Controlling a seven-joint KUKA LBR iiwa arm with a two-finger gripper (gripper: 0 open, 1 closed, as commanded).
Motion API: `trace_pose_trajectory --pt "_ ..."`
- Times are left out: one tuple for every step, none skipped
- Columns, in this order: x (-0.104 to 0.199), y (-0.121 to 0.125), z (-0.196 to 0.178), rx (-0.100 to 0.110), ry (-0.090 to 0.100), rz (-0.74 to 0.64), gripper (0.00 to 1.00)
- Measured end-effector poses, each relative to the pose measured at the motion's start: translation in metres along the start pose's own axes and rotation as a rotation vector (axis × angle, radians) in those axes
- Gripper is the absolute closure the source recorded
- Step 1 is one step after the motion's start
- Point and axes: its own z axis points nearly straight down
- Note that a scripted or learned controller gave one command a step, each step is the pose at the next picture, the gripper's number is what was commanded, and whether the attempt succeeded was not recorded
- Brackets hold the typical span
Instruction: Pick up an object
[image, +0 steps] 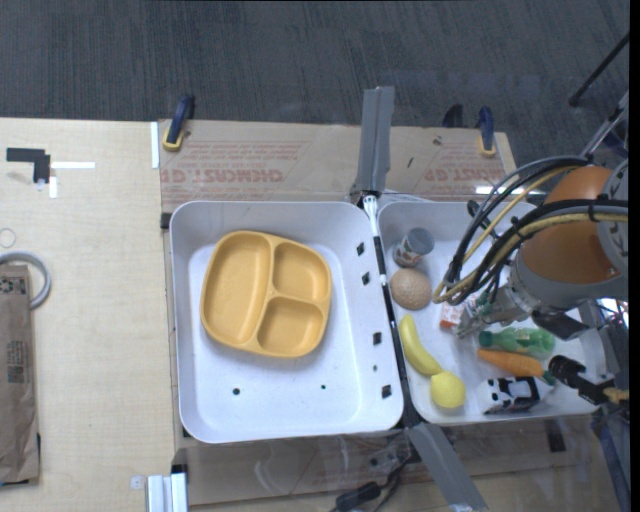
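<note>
Orange carrot (512, 362) is my landmark in the right bin (590, 405): a green item (525, 340) lies just above it, a black-and-white toy (512, 394) just below, and a lemon (447, 390), banana (420, 346), brown ball (410, 289) and grey cup (417, 242) off to its left. My gripper (480, 322) hangs low just above the carrot's left end, presumably to take something from this crowded bin. Cables hide my fingertips, so I cannot tell their state, and the yellow divided plate (266, 293) sits far left of the carrot in the other bin (190, 330).

yellow tray (265, 293) in left bin (190, 330); gripper (470, 322) over right bin (440, 415) w/ toy food
</note>
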Motion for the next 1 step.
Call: trace_pose_trajectory --pt "0.0138 0.0596 -0.1051 -0.001 -0.001 0.098 1.00"
